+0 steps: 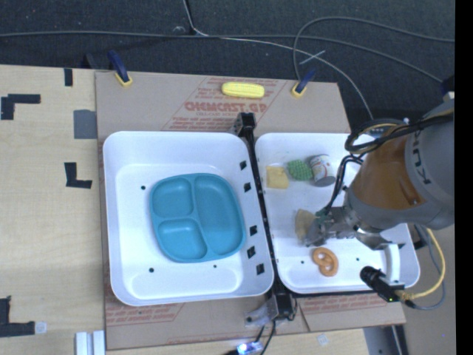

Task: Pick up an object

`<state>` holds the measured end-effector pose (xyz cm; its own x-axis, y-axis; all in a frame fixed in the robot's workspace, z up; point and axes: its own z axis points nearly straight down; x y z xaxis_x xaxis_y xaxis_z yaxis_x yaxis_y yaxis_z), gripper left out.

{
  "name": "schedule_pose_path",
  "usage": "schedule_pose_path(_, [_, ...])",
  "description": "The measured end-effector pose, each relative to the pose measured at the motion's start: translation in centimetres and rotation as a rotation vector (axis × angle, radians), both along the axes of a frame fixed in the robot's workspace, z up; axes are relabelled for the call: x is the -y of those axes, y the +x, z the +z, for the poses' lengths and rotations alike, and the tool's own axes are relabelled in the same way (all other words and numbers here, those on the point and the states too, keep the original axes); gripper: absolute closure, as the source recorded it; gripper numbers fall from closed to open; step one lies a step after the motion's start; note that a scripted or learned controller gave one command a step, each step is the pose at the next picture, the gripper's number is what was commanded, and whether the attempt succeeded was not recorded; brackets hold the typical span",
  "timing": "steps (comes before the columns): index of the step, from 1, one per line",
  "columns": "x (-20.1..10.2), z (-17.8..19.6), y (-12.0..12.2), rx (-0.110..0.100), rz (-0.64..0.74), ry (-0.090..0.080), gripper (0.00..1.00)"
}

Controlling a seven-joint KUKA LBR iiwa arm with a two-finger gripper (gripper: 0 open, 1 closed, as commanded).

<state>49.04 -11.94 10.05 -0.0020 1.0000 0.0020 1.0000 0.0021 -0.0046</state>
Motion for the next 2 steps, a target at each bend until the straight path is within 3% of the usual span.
schedule_pose_path(2, [-0.9,9.8,1.4,0.008,0.0,-0.003,1.0])
